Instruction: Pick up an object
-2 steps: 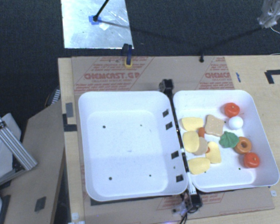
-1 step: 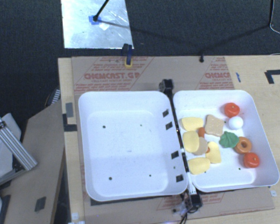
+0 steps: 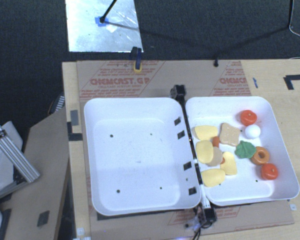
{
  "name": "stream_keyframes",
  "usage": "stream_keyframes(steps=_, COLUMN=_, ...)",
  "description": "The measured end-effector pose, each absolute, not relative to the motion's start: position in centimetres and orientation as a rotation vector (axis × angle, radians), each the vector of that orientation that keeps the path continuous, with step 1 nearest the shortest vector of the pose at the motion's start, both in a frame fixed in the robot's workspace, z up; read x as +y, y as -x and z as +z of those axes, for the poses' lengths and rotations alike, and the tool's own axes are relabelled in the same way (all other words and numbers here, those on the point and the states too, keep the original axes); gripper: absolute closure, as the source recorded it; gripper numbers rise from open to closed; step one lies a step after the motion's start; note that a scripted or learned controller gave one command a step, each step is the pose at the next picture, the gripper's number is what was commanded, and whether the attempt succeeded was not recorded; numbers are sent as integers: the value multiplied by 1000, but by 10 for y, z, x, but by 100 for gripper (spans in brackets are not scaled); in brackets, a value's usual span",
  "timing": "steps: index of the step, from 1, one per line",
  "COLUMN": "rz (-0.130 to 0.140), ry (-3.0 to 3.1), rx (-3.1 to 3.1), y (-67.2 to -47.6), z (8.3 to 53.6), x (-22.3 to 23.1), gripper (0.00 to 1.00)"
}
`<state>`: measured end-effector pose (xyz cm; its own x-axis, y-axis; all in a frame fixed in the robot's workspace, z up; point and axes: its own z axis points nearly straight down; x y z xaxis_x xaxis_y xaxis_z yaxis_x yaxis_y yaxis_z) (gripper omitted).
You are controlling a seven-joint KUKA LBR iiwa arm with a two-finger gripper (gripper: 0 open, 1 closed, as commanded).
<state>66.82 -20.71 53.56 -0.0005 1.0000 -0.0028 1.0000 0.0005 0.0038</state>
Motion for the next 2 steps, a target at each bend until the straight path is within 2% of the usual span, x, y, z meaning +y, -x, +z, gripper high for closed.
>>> stream_keyframes(steps=1, rz=-8, ry=-2227, rx=2228, y=-668, z=400, x=-200, gripper=100)
stream_keyframes(steps=2, rz=11, ry=-2203, rx=2235, y=-649, z=447, x=-79, gripper=100)
